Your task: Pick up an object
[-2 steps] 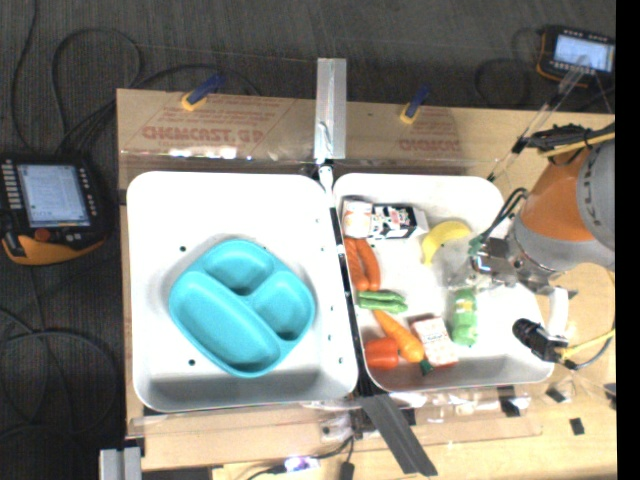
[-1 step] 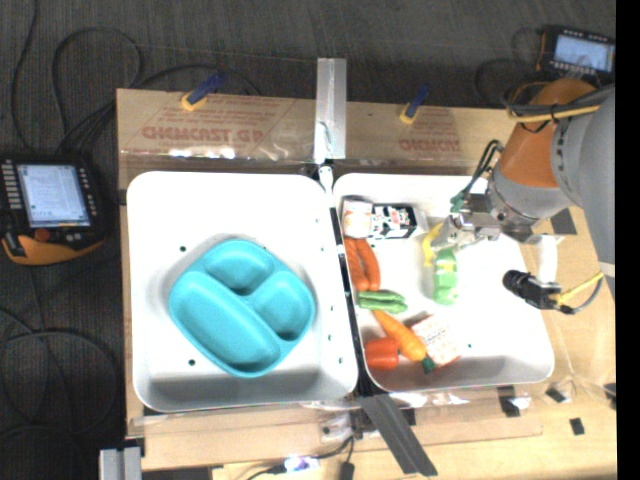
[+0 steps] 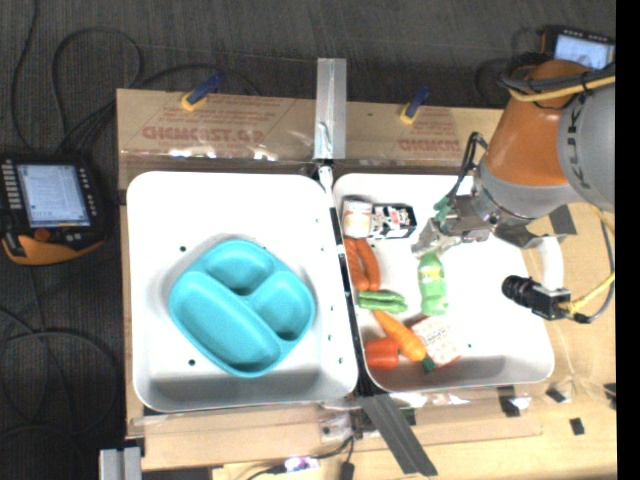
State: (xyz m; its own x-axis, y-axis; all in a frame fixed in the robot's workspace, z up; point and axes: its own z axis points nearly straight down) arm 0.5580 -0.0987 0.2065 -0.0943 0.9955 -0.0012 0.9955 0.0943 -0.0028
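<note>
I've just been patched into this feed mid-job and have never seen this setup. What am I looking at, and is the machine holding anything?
This is a single camera fixed above a bench, looking down at a slant. The grey and orange shape on the right is a robot arm reaching in; its claw is the dark metal part at its tip, over the right bin.

Two shallow white bins sit side by side. The left bin holds a blue divided plate. The right bin holds small items along its left side: a black and white package, a sausage, a green bottle just below the claw, a green pod, a carrot and a white card.

I cannot tell whether the claw holds anything; the bottle appears to lie in the bin.
</note>
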